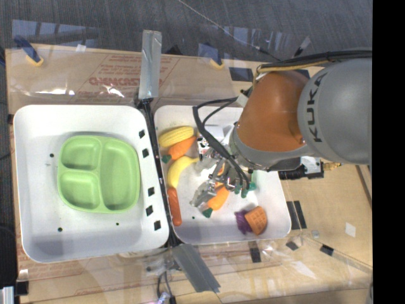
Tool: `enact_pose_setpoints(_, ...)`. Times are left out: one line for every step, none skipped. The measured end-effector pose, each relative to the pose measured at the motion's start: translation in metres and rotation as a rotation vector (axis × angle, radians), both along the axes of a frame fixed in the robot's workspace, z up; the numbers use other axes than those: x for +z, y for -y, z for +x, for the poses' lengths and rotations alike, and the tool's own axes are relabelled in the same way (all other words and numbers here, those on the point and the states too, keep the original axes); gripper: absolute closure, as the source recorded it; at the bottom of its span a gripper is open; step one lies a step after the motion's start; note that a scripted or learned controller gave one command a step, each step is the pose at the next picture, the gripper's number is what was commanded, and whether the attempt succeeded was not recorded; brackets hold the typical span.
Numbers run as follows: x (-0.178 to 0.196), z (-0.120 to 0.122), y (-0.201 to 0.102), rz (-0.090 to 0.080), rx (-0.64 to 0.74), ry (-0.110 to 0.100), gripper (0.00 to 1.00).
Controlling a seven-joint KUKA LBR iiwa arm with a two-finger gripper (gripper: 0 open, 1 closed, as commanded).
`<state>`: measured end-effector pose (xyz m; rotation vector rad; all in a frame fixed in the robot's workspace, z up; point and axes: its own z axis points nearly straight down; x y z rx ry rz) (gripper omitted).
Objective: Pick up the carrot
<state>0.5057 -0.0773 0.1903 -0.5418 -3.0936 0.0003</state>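
Carrot in right bin

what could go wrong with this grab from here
The gripper sits right over the carrot, but a firm hold between the fingers isn't visible, so the carrot may slip or stay behind on lifting. The right bin is crowded: the banana, the red sausage and the purple-and-orange toy lie close by, so the gripper may nudge or catch one of them.
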Motion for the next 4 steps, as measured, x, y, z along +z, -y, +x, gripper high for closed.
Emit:
enact_pose_setpoints(-0.101, -0.029, 0.035, 0.001, 0.149, -0.001, 0.00)
enact_pose_setpoints(-0.102, -0.029, 0.012, 0.002, -0.002, -0.006, 0.00)
enact_pose_setpoints(-0.102, -0.029, 0.014, 0.002, -0.008, -0.006, 0.00)
enact_pose_setpoints(-0.085, -0.029, 0.016, 0.001, -0.117, -0.003, 0.00)
